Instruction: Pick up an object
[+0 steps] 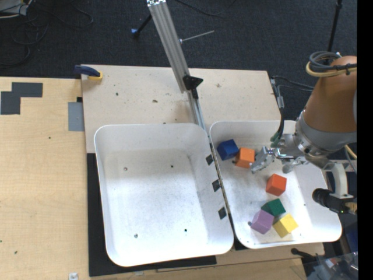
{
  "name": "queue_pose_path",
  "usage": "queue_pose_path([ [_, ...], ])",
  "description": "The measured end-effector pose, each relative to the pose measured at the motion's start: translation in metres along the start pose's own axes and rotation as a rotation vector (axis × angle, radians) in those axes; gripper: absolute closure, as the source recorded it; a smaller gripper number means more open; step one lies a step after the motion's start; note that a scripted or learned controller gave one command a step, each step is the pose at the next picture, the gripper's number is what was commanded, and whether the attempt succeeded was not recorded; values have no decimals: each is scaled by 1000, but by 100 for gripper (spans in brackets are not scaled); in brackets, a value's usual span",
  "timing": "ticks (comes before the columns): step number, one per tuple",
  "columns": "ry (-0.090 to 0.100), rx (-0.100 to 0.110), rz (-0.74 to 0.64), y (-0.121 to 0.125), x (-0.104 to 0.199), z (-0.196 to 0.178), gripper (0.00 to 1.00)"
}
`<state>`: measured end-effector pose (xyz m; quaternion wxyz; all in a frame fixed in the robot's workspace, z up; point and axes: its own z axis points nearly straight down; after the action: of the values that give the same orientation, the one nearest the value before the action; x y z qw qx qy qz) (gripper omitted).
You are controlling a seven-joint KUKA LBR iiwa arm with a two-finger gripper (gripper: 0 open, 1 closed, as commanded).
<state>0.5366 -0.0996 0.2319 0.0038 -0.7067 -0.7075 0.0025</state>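
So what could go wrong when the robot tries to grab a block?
1. The tool is right beside the orange block, which sits against the blue block. It might push both along instead of lifting one.
2. The green block, purple block and yellow block are bunched together, so a grab there could catch two or slip off.
3. The orange block could slide toward the bin wall, where it's harder to grip.

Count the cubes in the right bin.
6, all in the right bin: blue cube, orange cube, red cube, green cube, purple cube, yellow cube. The arm may hide more.
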Motion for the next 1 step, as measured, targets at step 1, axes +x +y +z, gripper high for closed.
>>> queue_pose_path([
  [1,-1,-6,5,1,-2,-2,0],
])
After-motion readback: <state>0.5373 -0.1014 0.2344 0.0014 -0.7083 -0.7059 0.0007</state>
